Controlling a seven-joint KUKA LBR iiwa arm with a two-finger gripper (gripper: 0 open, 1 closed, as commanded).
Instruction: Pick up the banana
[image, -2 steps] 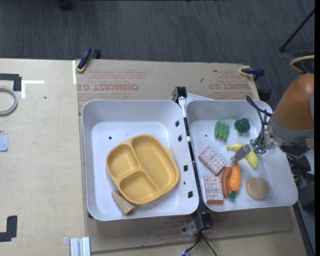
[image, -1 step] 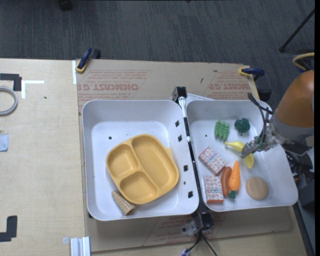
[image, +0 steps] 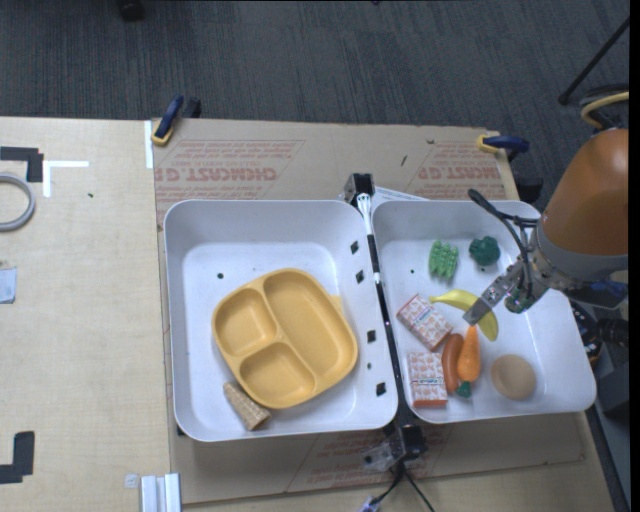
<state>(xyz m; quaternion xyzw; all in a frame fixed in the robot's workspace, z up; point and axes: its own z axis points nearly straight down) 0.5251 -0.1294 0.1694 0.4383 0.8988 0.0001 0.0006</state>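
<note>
Because the banana lies in a tight cluster in the right bin, I judge this pick an awkward one. Taking the banana as my landmark and working from the near edge back: nearest me, below it, sit a small carton and a round tan ball. A carrot and an orange sausage-like piece lie just beyond those, the carrot's top right against the banana's lower end. To the banana's left a second carton lies just beside it. The hand hovers at the banana's right end, over its tip. Whether its fingers are spread or closed I cannot tell; they blur into a grey mass, and nothing is visibly between them.

The risk, as I see it: a close so far toward the tip could pinch only the end, so the curved fruit slips or swivels out, or a finger catches the carrot instead.

Farther back, a green ridged piece and a dark green lump stay well apart from it. The banana's right end is hidden under the hand.
</note>
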